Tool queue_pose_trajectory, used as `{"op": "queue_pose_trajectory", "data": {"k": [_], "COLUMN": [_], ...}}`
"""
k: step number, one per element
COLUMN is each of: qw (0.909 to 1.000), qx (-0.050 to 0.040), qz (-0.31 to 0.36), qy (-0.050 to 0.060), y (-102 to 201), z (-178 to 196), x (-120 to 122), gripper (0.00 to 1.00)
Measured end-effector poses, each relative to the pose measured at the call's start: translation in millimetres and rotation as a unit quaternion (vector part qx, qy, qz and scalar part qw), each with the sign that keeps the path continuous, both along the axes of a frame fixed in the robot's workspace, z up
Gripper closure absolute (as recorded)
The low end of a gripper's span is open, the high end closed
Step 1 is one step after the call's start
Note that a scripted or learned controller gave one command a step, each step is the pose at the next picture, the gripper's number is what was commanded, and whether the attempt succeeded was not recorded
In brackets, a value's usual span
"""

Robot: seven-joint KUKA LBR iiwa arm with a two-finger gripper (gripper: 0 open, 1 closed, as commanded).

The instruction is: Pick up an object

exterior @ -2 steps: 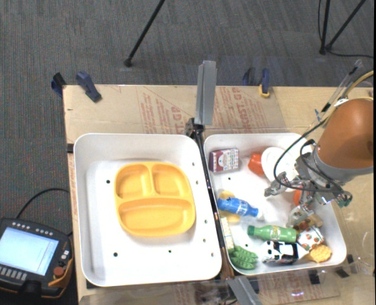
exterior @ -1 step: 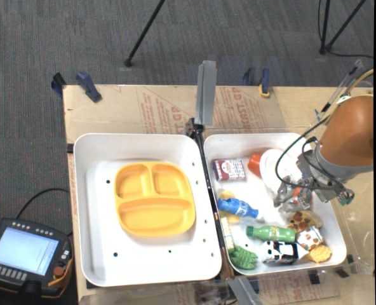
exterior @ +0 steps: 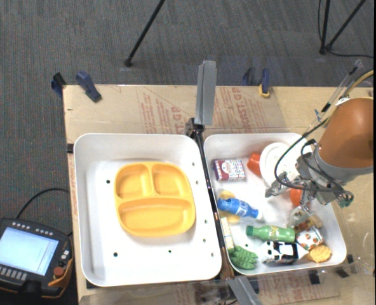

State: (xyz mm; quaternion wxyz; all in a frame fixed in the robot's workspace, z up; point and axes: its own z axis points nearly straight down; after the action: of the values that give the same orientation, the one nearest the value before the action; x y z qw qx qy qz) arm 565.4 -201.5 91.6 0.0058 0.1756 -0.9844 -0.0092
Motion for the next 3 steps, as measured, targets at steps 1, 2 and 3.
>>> {"op": "queue_pose_trajectory", "data": {"k": [1,2,3], "qw": [0.9997,0.9981,0.9919], "qx": [-0.0039,-0.0055,-0.0045], "qz": [0.022,0.061,0.126], "qy": [-0.004,-0.008,-0.008], "y": [-2.6,-4.4,101.3], "z": [-6.9,-4.2,-4.3], "x": [3.3,-4.3,14.2], "gripper": [0.0,0.0,0.0]}}
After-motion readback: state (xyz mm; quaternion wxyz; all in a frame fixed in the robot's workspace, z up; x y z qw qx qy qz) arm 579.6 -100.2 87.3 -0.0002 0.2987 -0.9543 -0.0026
